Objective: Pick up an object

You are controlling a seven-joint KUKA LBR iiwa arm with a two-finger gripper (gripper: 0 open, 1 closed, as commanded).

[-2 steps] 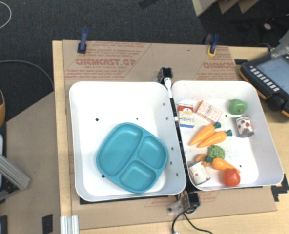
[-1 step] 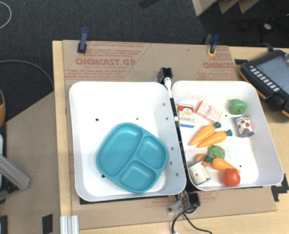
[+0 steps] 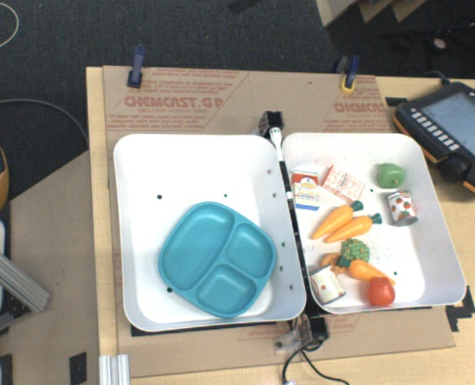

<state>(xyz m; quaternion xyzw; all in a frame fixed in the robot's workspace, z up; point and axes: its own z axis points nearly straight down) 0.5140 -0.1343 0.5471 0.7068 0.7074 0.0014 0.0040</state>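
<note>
Nearest the camera, at the front edge of the right white bin [image 3: 442, 251], lie a round red toy tomato [image 3: 380, 293], a small white cylindrical cup on its side [image 3: 327, 284] and a short orange toy carrot [image 3: 367, 270] touching the tomato. Just behind them sits a green toy broccoli floret [image 3: 354, 251], then two longer orange toy carrots [image 3: 339, 224] side by side, slanting. In the left white bin [image 3: 141, 183], a teal plastic three-compartment plate [image 3: 217, 257] rests toward the front. Farther back in the right bin are a small printed tin [image 3: 402, 208], a white and blue carton [image 3: 306, 189], a white and red packet [image 3: 343, 184] beside it and a green toy apple [image 3: 391, 175]. Beyond the bins, a blue clamp [image 3: 136, 66] and a yellow clamp [image 3: 350, 74] grip the brown board [image 3: 181, 103]; a black handheld control pendant [image 3: 450, 127] lies at the far right. The gripper's state, released or grasping, cannot be told, nor the arm's pose.
</note>
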